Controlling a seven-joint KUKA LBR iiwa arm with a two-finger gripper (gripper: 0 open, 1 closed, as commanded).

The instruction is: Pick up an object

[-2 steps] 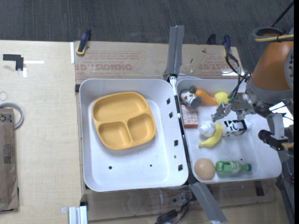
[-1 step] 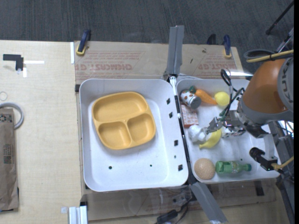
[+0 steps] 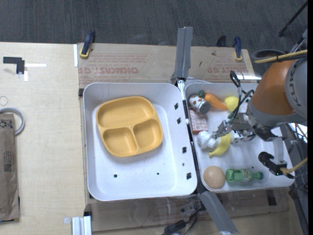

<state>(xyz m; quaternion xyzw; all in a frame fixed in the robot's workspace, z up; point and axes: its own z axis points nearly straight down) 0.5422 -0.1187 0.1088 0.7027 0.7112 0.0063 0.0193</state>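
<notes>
My gripper (image 3: 226, 129) hangs low in the right bin (image 3: 274, 182), just above a yellow banana (image 3: 221, 146) and beside a small white object (image 3: 206, 140). Nothing can be seen held in it. Behind it lie an orange carrot (image 3: 214, 101), a yellow lemon (image 3: 231, 103) and a small round white-and-brown item (image 3: 197, 103). At the bin's front rest a tan egg-shaped ball (image 3: 213, 176) and a green bottle (image 3: 243, 176) on its side. The orange-banded arm (image 3: 276, 92) covers the bin's right part.
The left bin (image 3: 98, 180) holds a yellow three-compartment plate (image 3: 129, 125). A flat red-and-white packet (image 3: 196, 123) lies against the right bin's left wall. A metal divider (image 3: 184, 58) runs between the bins. Cardboard and clamps sit behind them.
</notes>
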